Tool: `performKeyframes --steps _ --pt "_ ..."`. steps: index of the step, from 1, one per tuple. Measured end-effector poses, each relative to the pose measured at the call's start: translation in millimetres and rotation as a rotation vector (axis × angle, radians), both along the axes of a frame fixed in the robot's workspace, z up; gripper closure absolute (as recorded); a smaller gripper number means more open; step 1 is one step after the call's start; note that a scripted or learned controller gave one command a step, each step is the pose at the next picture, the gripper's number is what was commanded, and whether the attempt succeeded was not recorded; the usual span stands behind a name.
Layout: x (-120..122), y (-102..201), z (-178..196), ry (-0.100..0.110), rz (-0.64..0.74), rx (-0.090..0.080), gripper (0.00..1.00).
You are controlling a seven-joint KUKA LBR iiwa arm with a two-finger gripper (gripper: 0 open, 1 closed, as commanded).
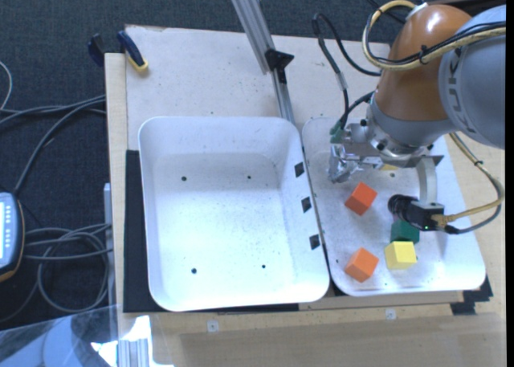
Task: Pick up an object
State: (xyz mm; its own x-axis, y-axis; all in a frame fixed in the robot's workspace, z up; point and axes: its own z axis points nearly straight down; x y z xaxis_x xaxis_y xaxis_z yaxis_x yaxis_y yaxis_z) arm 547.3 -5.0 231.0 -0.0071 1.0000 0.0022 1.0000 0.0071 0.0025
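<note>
In the right bin (pixel 458 275) lie several small blocks. One orange block (pixel 361 197) sits near the bin's middle, and a second orange block (pixel 362 263) lies near the front rim. A yellow block (pixel 401 254) rests beside it, with a green block (pixel 404 232) just behind the yellow one. My gripper (pixel 344 166) hangs over the far left part of the right bin, just up and left of the middle orange block. I see nothing between its fingers.
The left bin (pixel 161 197) stands beside the right one, with a slanted metal bar (pixel 255 20) rising behind them. A blue and yellow clamp (pixel 132 50) lies at the bench's far left corner. Cables trail on the floor at the left.
</note>
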Motion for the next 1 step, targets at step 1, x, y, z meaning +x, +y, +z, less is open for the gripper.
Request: performKeyframes --steps 1 --pt "-0.9 54.7 8.2 0.001 0.000 0.000 1.00"
